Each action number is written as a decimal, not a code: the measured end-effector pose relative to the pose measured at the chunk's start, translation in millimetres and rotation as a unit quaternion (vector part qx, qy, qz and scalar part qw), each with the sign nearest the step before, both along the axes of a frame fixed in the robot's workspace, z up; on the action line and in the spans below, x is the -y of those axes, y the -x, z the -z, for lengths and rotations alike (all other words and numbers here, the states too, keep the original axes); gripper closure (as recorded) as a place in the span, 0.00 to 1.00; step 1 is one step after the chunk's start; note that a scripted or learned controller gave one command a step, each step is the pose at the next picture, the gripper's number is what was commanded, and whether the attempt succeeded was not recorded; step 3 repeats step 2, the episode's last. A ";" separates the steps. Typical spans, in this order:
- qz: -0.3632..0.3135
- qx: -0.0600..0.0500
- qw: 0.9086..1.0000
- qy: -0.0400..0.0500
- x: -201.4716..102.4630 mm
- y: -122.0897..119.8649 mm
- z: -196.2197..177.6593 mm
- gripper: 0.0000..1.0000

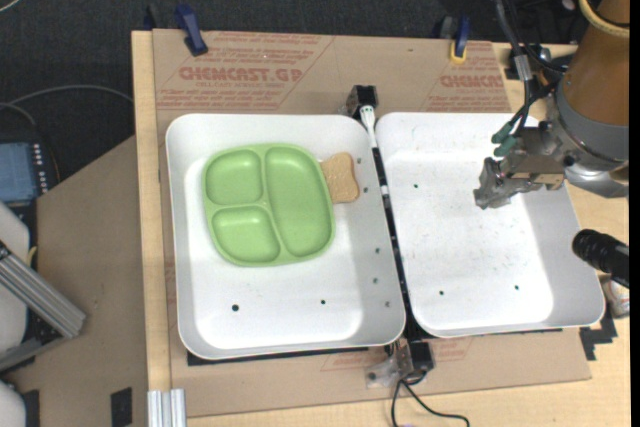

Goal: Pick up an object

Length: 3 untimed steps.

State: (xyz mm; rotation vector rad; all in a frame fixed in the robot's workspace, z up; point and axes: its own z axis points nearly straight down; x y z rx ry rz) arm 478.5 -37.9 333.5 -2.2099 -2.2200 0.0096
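Note:
A light green plate with three compartments lies in the left bin, toward its upper left. A small tan block, like a sponge or a cracker, rests against the plate's upper right edge. My gripper hangs over the right bin, in its upper right part, far from both objects. Nothing shows between its fingers.
The two white bins sit side by side on a brown board held by blue clamps. A black clip sits at the top of the seam between the bins. Cables run near the board's front edge.

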 end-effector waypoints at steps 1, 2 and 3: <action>-0.001 0.008 1.000 0.000 -59.6 -1.3 -38.5 1.00; -0.001 0.009 1.000 0.000 -119.7 -1.2 -84.6 1.00; -0.001 0.009 1.000 0.000 -119.7 -1.2 -84.6 1.00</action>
